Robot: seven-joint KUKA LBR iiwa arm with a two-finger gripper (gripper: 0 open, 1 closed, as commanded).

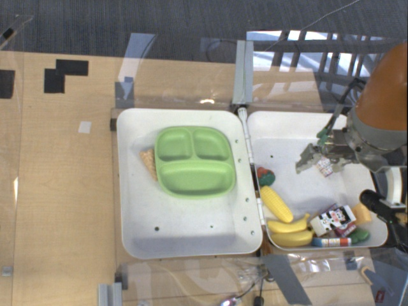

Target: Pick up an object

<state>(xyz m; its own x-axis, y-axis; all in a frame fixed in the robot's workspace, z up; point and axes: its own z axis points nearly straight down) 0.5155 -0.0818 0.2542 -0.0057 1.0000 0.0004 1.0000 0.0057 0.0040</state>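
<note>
Pincer [317, 160], metal fingers spread apart, hangs over smooth white right bin [287, 132] near ridged yellow corn [276, 204]

Light wooden bench [57, 190] against dark grey carpet [159, 5]

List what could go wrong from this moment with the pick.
1. The claw hovers over bare floor of the right bin, apart from the toys, so closing here would likely grab nothing.
2. The corn, banana and small carton are crowded against the bin's near wall; a descent there might hit the wall or nudge neighbours.
</note>
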